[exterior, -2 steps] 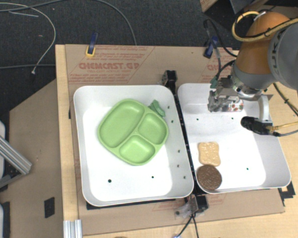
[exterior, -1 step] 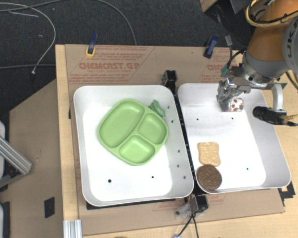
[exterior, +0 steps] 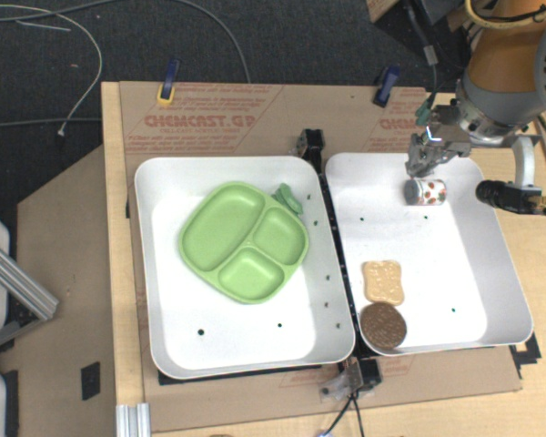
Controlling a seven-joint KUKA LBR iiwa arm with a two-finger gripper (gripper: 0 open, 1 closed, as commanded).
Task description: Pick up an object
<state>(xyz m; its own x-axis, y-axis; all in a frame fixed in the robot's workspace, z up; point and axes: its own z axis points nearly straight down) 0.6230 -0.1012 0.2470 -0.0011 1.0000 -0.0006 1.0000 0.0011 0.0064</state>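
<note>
Camera view: gripper (exterior: 425, 167) just above, perhaps touching, small spotted cup (exterior: 428, 191).

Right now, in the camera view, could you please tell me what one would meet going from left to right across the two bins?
Green divided plate → small green piece at the plate's upper right edge → tan cracker-like piece → the hand over a small spotted cup-like object.

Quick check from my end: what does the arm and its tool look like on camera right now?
The arm is grey with a broad orange band above the wrist. Below it sits a compact metallic grey tool with a small teal-green patch on its side. Dark cables run behind the arm.
</note>
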